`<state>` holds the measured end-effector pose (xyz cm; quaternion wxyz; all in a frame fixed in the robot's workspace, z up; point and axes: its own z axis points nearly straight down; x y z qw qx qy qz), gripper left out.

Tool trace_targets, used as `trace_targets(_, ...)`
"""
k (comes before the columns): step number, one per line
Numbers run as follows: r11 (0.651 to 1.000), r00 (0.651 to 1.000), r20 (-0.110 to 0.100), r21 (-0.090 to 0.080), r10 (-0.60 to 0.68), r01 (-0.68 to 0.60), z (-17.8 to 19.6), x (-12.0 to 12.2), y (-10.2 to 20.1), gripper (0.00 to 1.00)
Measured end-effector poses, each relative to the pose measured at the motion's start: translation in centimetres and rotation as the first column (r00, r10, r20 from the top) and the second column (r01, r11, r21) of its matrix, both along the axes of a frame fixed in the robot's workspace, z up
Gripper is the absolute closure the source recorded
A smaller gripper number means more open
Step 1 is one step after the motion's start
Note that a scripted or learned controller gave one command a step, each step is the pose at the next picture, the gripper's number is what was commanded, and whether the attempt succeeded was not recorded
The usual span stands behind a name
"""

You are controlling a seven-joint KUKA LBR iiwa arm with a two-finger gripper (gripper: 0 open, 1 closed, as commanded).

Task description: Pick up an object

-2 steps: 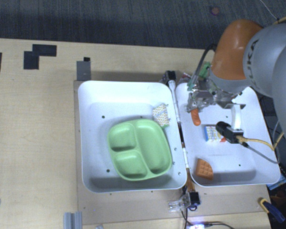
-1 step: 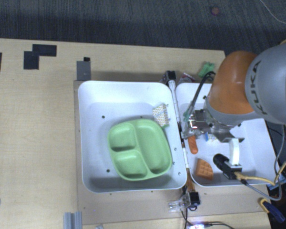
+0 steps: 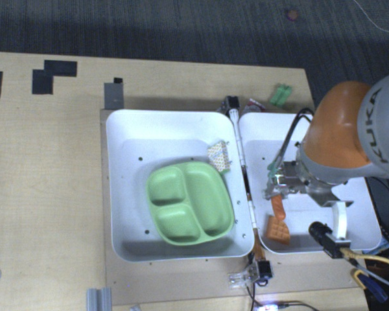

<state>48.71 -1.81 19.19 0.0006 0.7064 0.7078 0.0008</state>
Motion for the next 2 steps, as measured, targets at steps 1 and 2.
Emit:
trace_targets(1,1.000,1.000,0.001,-0.001,0.000,0.000,-0.8,1.0,-3.0,1.00)
trace_targets(2,1.000,1.000,0.001,0.000,0.000,0.000,-0.7,0.0,-4.6,1.00)
